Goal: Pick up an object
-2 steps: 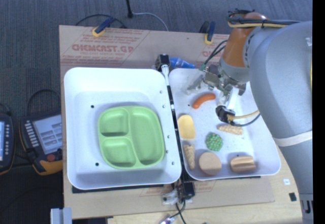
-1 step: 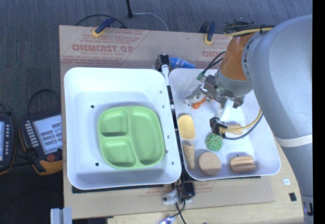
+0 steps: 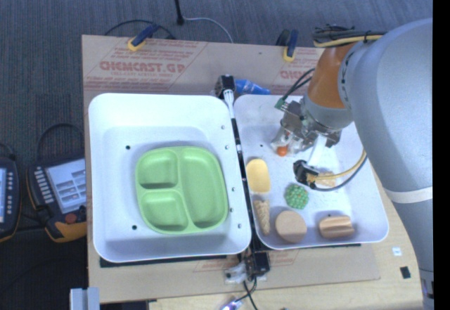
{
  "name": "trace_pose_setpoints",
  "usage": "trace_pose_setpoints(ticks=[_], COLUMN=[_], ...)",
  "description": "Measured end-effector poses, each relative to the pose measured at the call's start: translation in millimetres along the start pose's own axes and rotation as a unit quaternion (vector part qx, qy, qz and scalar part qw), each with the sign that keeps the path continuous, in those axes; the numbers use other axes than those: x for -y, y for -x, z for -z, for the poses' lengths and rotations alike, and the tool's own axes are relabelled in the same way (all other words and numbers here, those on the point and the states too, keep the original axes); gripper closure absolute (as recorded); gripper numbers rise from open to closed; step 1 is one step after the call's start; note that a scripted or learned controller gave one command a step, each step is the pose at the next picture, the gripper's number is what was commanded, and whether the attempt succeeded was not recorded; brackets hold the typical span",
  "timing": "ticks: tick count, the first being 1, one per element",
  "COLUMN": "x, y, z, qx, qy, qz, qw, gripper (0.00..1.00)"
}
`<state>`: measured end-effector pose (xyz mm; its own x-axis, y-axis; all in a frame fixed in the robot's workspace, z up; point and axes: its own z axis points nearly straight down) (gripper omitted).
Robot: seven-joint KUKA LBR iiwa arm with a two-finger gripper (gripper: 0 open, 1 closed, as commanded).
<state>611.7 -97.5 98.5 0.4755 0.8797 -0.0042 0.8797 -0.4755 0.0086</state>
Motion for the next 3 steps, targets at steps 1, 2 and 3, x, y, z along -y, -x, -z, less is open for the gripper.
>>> trace_pose_setpoints(ticks=[1, 2, 3], x=[0.1, 0.2, 0.3], y=[0.0, 0.4, 0.4], z=[-0.1, 9.1, 9.0], qx=[0.000, 0.000, 0.001], qy=[0.000, -0.001, -0.001], qz=[0.000, 0.000, 0.000], qw=[1.0000, 1.0000, 1.0000], gripper=[0.00, 1.00, 0.00])
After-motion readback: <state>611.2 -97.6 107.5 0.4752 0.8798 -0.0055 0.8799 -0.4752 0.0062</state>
